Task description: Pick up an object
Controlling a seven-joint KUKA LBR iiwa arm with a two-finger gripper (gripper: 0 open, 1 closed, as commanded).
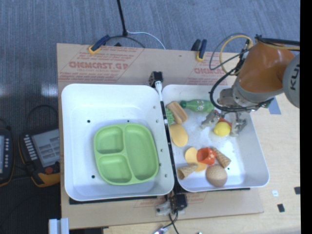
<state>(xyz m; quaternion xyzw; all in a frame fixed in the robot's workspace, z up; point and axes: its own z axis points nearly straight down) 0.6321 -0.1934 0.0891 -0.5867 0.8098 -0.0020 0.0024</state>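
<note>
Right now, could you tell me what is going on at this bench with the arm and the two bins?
The arm has its gripper down in the right bin, fingers spread on either side of a small yellow ball, which looks to be lying on the bin floor. Around it lie other toy foods, including a green bottle, a yellow piece and a round brown item. The left bin holds a green divided plate.

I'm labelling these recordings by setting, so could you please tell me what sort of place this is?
Most likely a robotics lab's grasping-test bench: two white bins sit on a cardboard sheet clipped down, the right one holds toy food such as a yellow ball, and cables cross the carpet.
</note>
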